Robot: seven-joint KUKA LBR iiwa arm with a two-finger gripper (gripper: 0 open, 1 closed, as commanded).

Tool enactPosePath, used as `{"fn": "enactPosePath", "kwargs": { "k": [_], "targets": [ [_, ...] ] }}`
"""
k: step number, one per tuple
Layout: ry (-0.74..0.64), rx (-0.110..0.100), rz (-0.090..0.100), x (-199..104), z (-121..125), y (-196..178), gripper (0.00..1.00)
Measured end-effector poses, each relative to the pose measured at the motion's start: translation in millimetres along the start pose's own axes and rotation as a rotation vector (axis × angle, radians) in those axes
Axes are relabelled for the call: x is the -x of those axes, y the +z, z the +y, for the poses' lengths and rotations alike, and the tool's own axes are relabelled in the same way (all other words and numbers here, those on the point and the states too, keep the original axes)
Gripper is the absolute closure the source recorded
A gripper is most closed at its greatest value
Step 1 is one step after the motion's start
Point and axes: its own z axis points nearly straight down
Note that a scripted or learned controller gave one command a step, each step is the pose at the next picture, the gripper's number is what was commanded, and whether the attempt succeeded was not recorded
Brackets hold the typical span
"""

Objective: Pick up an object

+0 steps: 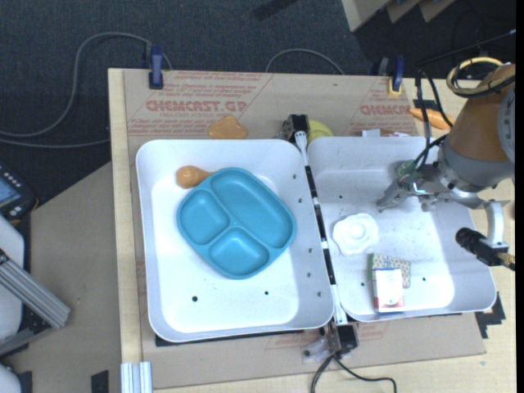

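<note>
My gripper [405, 202] hangs over the back part of the right bin [458, 293], open, with nothing between its fingers. In front of it and to the left, a white round object [354, 232] lies on the bin floor, apart from the fingertips. A small printed box [388, 283] lies near the bin's front edge. In the left bin [164, 285] a blue divided plate [236, 221] fills the middle. A small orange-brown lump [191, 175] touches the plate's back left rim.
On the bench behind the bins lie an orange piece [228, 127] and a yellow object [319, 129] beside a black clip [295, 125]. The grey arm with its orange band [481, 133] crosses the right bin's back right corner. Cables run along the bench's back edge.
</note>
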Motion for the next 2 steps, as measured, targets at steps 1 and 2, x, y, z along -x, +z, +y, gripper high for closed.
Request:
{"fn": "enactPosePath", "kwargs": {
  "k": [1,2],
  "targets": [
    [-0.004,0.0,0.001,40,74,42,0.0],
    [-0.005,-0.011,0.003,38,70,30,1.0]
  ]
}}
